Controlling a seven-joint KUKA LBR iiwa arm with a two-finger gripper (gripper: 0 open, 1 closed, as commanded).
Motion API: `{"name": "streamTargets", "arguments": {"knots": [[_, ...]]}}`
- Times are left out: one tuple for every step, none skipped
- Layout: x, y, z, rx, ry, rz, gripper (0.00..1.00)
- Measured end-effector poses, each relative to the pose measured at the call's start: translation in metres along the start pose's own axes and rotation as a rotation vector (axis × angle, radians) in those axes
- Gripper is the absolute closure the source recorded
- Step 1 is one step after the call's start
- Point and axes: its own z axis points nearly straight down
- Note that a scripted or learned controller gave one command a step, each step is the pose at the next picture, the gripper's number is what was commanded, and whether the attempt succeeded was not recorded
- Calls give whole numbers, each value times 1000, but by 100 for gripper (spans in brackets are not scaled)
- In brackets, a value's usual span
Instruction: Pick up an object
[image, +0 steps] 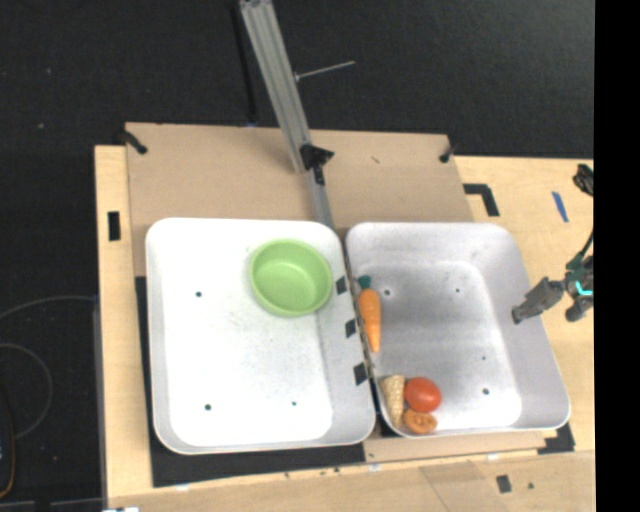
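Observation:
In the right bin (470, 250) an orange carrot (370, 318) lies along the left wall. A red tomato (423, 393) sits in the near left corner, with a pale bread-like piece (394, 396) to its left and a small orange piece (419, 422) just in front of it. A green bowl (290, 278) stands upright in the left bin (200, 350), toward its far right. My gripper (555, 298) hangs at the right bin's right rim, far from all of these objects, with nothing visibly in it.
A grey metal pole (283, 90) slants from the top down to the gap between the bins. The bins rest on a tan bench (400, 180) with black corner marks. Dark floor surrounds the bench.

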Motion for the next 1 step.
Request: {"name": "streamTargets", "arguments": {"knots": [[3,-1,62,7,1,3,0]]}}
